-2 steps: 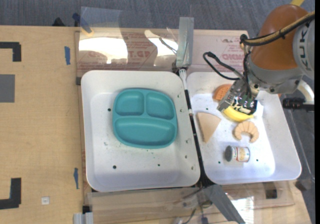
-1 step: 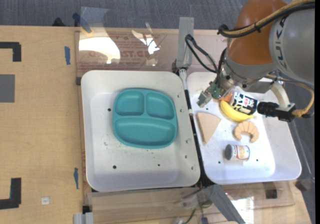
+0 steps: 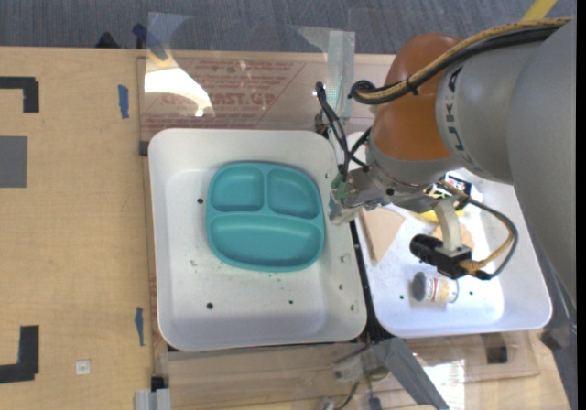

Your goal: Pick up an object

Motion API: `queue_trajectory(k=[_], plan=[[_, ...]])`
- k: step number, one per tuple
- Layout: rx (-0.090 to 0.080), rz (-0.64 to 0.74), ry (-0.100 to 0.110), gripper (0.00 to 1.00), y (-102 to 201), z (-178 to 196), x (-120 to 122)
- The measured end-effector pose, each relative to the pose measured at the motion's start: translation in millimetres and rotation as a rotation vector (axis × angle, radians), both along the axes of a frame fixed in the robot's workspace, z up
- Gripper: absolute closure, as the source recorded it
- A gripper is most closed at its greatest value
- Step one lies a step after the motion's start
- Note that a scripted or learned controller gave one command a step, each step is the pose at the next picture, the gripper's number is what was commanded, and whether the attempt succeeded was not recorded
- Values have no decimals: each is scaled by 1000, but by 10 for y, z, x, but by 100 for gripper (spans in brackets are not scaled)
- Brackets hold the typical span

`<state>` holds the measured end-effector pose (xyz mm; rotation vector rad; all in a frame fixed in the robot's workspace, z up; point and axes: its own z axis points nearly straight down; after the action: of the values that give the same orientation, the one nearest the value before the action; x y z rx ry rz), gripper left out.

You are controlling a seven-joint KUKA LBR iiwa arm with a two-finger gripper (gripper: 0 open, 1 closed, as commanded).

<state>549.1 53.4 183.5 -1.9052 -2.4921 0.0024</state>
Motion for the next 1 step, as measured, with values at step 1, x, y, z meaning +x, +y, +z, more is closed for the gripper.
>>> queue_trajectory(k=[1], plan=[[-3,-696,-2,100,926,54,-447]])
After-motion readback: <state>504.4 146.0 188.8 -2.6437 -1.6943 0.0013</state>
